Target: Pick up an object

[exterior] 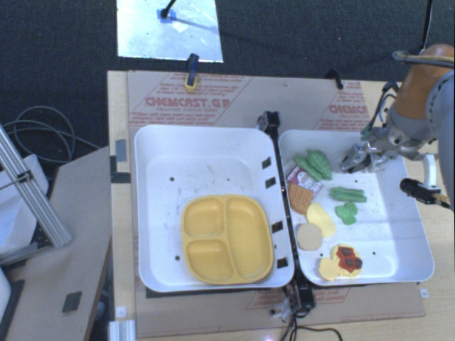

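Observation:
The right bin (398, 261) holds several toy foods: a green leafy piece (316, 164), a green bean pod (347, 194), a small green piece (346, 213), a waffle-like cone piece (301, 190), a yellow piece (320, 219), a tan round disc (309, 236) and a yellow slice with red topping (342, 261). My gripper (355, 159) hangs low over the far part of the right bin, just right of the leafy piece and above the bean pod. Nothing shows between its tips.
The left bin (163, 162) holds a yellow three-compartment tray (227, 238). A black divider clip (269, 123) sits between the bins. A yellow-blue clamp (192, 73) stands at the bench's back edge. The arm's orange band (423, 84) rises at the right.

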